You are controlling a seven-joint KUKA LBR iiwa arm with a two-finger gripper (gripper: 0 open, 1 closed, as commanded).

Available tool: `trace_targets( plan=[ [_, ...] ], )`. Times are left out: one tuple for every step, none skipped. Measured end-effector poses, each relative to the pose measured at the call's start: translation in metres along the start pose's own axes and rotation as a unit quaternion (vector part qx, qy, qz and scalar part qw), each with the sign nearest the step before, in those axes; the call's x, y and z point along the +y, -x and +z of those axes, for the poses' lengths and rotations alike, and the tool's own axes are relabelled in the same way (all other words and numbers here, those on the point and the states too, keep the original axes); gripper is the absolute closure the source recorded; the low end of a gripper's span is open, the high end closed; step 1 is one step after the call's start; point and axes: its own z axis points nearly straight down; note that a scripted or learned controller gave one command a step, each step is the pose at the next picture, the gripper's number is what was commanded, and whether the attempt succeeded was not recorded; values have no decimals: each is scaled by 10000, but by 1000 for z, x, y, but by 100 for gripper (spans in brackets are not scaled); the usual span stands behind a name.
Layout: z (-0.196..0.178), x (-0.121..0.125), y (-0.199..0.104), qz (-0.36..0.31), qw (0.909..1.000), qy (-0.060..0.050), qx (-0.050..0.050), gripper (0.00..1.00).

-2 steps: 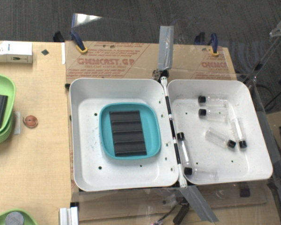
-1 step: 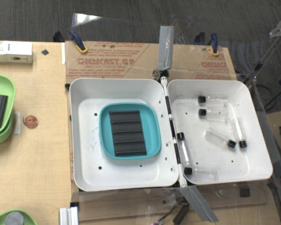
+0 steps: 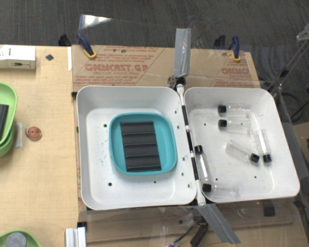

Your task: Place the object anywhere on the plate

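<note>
Two shallow white bins sit side by side on the table, split so that one feeds the other. The left bin [image 3: 92, 153] holds the target, a teal plate [image 3: 167, 143] lying flat near its middle, with a black ribbed insert [image 3: 140, 146] resting inside it. That central spot leaves bare bin floor all round the plate, so a drop from above has some margin.

The right bin [image 3: 278, 163] serves as the supply. Several clear plastic tubes with black caps lie scattered on its floor: one tube [image 3: 261, 145] near the right wall, another [image 3: 242, 152] just beside it, two capped ones [image 3: 232, 116] toward the far edge, and one [image 3: 201, 164] lying along the left wall, close to the divide. All are on their sides and would likely roll if nudged.

None of the tubes is on the plate, so the task looks not yet begun. The gripper's state cannot be told from this view. The tube by the divide seems hardest to grasp, being tight against the wall.
</note>
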Motion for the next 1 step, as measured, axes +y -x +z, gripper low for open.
trace_targets(
  plan=[
    [0,0,0,0,10000,0,0,0]
  ],
)
